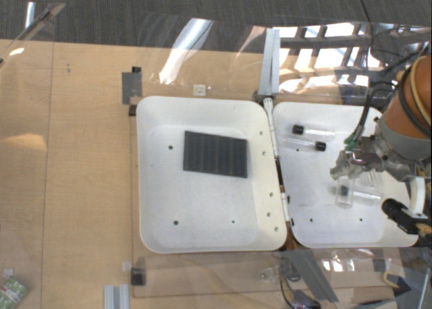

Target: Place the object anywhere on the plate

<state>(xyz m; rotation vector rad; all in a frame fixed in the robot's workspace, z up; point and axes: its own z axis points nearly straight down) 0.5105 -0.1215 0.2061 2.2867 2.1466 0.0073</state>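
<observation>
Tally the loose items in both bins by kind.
Clear tubes with black caps: 2, right bin
Clear tube, cap hidden, under the gripper: 1, right bin
Dark ribbed plate: 1, left bin
Total: 4

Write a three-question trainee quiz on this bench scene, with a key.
1. True or false: the dark ribbed plate lies in the left bin.
2. Which bin is the tool over? A) left B) right
3. Fill in: two clear tubes with ____ caps lie in the right bin.

Key: 1 true; 2 B; 3 black.
</observation>
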